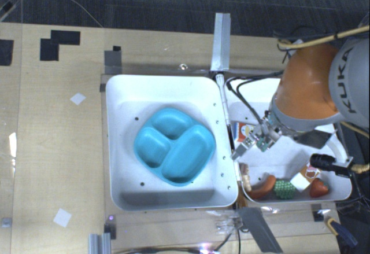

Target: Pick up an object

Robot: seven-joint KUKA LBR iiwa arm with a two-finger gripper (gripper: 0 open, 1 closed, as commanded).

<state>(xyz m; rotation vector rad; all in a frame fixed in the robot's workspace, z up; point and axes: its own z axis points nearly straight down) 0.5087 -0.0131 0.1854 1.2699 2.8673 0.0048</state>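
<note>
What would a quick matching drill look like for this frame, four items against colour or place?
Column 1:
1. divided plate
2. band above the arm's wrist
3. knobbly toy
4. white block

Column 2:
A. orange
B. green, near the front of the right bin
C. light blue, in the left bin
D. just right of the green toy in the right bin

Pairs: 1-C, 2-A, 3-B, 4-D
</note>
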